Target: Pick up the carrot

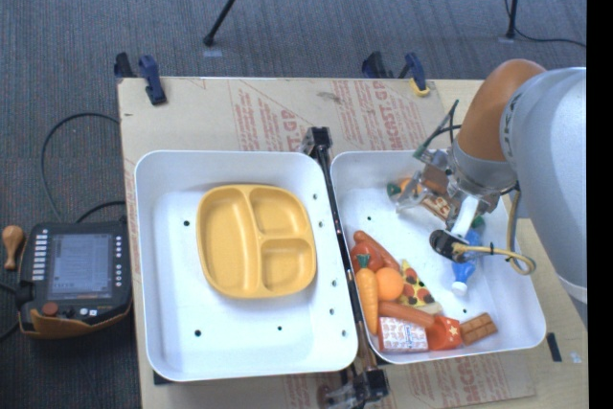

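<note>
Still Untouched: Carrot in Right Bin

Lying among toy foods at the front-left of the right white bin (536,321): orange tapered plastic carrot (367,299). Hovering well apart, toward the back: gripper (442,196), grasp impossible to tell.

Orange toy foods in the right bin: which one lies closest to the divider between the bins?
The long orange plastic carrot, lying lengthwise along the bin's left wall; the round orange ball-shaped fruit sits just right of it.

Orange carrot (367,298), green-topped, lying lengthwise in right bin (522,302), against its left wall
</note>
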Robot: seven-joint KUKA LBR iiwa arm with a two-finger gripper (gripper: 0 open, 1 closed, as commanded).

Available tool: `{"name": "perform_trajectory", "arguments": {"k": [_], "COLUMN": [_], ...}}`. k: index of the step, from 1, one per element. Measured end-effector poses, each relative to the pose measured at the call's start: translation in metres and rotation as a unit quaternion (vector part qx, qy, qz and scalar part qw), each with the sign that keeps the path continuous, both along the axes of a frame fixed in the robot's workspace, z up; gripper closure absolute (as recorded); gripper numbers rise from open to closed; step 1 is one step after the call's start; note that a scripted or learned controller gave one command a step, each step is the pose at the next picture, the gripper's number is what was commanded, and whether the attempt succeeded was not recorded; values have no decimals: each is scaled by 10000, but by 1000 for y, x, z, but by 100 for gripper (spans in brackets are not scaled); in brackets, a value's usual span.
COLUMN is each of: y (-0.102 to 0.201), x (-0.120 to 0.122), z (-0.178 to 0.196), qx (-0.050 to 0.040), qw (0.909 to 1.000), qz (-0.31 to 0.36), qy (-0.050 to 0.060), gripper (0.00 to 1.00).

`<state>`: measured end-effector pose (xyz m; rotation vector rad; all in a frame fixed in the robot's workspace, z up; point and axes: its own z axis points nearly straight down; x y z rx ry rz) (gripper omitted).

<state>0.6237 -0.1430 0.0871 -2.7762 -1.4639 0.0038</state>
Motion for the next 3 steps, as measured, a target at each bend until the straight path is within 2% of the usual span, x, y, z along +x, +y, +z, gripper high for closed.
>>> {"name": "perform_trajectory", "arguments": {"k": [1,2,3], "y": [-23,10,60], "x": [20,-80,-140], "z": [0,0,2], "qx": [-1,5,-9], "qw": [9907,9982,9989], "qz": [-1362,-594,-454], "qy": [16,4,-65], "gripper": [0,0,0]}}
